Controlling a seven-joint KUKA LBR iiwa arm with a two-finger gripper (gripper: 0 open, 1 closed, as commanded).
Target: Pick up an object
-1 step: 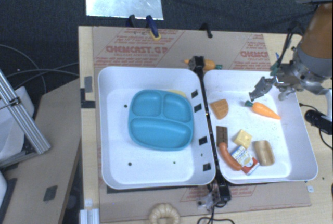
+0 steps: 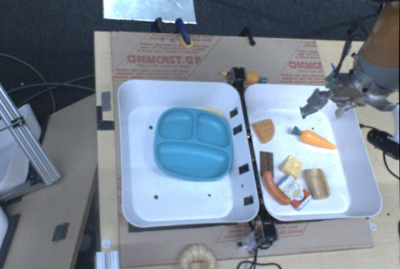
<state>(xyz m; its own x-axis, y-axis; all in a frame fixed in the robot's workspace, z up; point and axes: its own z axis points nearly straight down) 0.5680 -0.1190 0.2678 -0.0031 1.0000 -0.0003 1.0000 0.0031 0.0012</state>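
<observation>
The gripper [image 2: 326, 102] hangs over the far part of the right bin [image 2: 362, 189], at the end of the grey arm [image 2: 381, 55] that comes in from the right. Its two dark fingers [image 2: 310, 106] are spread apart, with nothing between them. It hovers just far of the carrot [image 2: 315, 139] and does not touch it.

The bench board [image 2: 162, 55] carries both white bins side by side. The left bin [image 2: 134, 155] holds a blue plate [image 2: 192, 144] with three compartments, lying flat near the bin's middle. A pale yellow thing peeks out from behind the plate's far right edge; what it is cannot be told.

The right bin holds the small food toys. The carrot lies on its side near the bin's middle right, green top pointing left. Left of it, apart, lies a tan bread slice [image 2: 264, 131]. Nearer, a brown chocolate bar [image 2: 267, 162] lies by the bin's left wall, and a red sausage [image 2: 275, 189] runs slantwise just near of it. A yellow cheese cube [image 2: 291, 166] sits right of the bar. A tan loaf [image 2: 317, 183] stands right of the cheese. A small red and white packet [image 2: 294, 192] lies between sausage and loaf, touching the sausage.
</observation>
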